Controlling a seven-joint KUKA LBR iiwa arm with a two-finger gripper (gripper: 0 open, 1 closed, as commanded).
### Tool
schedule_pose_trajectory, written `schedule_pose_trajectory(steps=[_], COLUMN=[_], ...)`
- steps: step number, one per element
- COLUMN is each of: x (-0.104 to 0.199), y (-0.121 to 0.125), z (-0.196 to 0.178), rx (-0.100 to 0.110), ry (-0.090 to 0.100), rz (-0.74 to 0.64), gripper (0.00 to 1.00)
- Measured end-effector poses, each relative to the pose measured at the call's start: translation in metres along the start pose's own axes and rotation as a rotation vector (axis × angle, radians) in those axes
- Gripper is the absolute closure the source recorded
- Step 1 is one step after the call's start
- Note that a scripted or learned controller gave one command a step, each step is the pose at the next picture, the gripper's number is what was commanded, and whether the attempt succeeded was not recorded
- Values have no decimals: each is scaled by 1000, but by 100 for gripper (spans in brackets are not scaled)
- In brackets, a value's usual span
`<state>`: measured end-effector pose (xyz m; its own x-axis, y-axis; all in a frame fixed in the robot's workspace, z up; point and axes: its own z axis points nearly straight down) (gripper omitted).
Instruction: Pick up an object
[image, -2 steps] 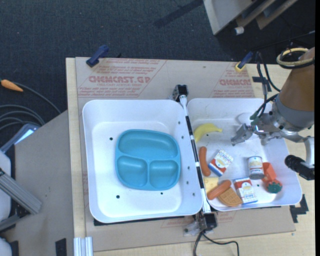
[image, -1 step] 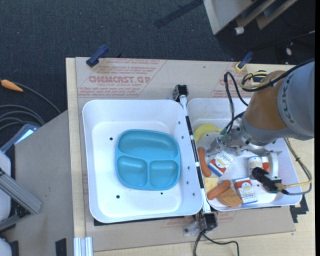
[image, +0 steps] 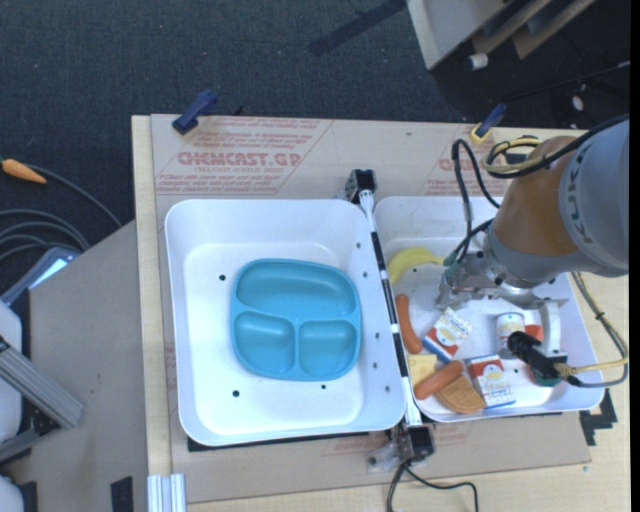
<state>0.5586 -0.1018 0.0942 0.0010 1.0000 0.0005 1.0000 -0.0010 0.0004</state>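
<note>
The hand (image: 450, 285), its grip state impossible to tell, hung over crowded toy food (image: 452, 330) in the right bin (image: 425, 212), where tight packing risked a missed grab.

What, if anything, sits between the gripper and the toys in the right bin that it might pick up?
Nothing visible does. The gripper hangs low in the right bin, directly over the pile, with the yellow banana beside it and the long orange piece and small packet just below.
</note>
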Motion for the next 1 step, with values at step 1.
schedule_pose_trajectory(steps=[1], x=[0], y=[0], z=[0], rx=[0], ry=[0], rz=[0], gripper=[0])
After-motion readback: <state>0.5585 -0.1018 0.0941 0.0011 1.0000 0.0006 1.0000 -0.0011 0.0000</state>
